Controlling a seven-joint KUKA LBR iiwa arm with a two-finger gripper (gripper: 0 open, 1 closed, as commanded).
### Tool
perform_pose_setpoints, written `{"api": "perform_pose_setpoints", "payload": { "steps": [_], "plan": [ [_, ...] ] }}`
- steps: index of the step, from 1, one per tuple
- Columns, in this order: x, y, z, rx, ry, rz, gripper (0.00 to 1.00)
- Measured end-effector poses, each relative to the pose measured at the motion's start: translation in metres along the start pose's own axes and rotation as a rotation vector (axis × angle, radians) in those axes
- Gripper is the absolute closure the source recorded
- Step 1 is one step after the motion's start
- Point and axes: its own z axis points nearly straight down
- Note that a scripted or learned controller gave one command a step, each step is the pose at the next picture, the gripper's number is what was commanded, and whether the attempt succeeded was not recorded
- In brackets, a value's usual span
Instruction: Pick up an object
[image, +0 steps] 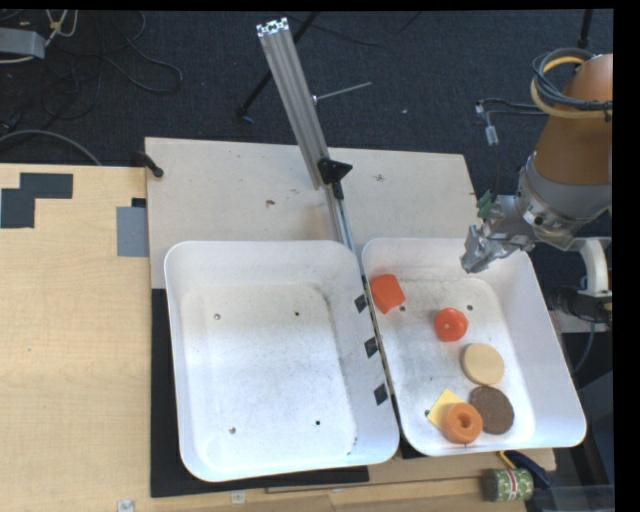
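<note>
Nearest, an orange ring-shaped toy (462, 424) lies well below the grey metal pincer (478, 250); a small red plastic cup (450, 324) sits closer. Its opening: cannot tell.

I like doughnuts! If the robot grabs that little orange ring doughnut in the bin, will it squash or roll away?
The orange ring doughnut looks like a stiff toy, so probably no squashing. It lies flat, leaning on the yellow block, so it likely won't roll.

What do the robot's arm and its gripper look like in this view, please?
The arm is a rounded orange band above a grey wrist section, with black cable loops on top. The small two-finger gripper is grey metal, angular, with a little green part beside it.
</note>
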Motion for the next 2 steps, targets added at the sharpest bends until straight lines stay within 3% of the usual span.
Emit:
{"api": "perform_pose_setpoints", "payload": {
  "steps": [2],
  "plan": [
    [0.103,-0.059,0.011,0.003,0.000,-0.001,1.00]
  ]
}}
